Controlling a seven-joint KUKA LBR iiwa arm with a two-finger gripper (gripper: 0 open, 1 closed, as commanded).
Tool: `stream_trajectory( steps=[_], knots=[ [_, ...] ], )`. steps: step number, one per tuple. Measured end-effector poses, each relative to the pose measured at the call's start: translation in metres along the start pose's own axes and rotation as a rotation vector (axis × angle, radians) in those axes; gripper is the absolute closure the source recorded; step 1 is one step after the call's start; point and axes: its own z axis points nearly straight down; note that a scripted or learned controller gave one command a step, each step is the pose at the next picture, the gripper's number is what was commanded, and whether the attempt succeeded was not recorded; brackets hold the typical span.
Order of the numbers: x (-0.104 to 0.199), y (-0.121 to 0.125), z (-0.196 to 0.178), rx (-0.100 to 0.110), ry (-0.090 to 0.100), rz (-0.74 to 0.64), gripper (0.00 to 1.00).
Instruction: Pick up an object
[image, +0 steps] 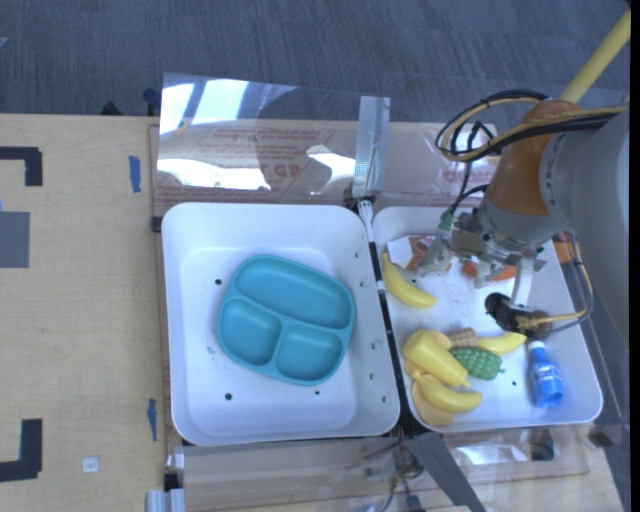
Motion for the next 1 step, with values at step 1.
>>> stream_trajectory(
  steps=[1],
  knots=[
    [0.007,0.0243,0.0136,0.067,-0.011,-0.077,0.0]
  ],
)
